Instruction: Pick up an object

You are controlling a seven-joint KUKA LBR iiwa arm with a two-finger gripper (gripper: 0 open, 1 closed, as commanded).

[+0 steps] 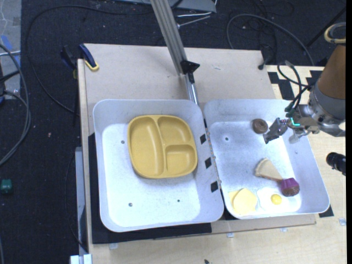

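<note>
Nearest, along the front wall of the right bin (pixel 316 164): a flat pale-yellow disc (pixel 244 200), round and smooth, then just beside it a fried-egg shape (pixel 273 198), white with a small yellow centre, then a dark purple rounded piece (pixel 290 187) by the front right corner. Slightly farther back, a beige wedge (pixel 268 170), pointed upward, touching or nearly touching the purple piece. Open white floor, a little speckled, to the left of the wedge and up to the back wall.

Farther still, near the back right of this bin, a small brown round object (pixel 259 126), lying free on the floor. Just beside it on the right, the gripper (pixel 282 130), low over the bin, with dark fingers (pixel 271 133) spread apart and nothing between them; grey wrist and orange band behind, over the bin's right edge.

On the left, the left bin (pixel 110 147), shallow, white, with rounded corners, holding a yellow plastic tray (pixel 162 146) with three compartments, smooth, placed toward the back; wide free floor in front of it. Between both bins, raised walls meeting, with small black clips.
</note>
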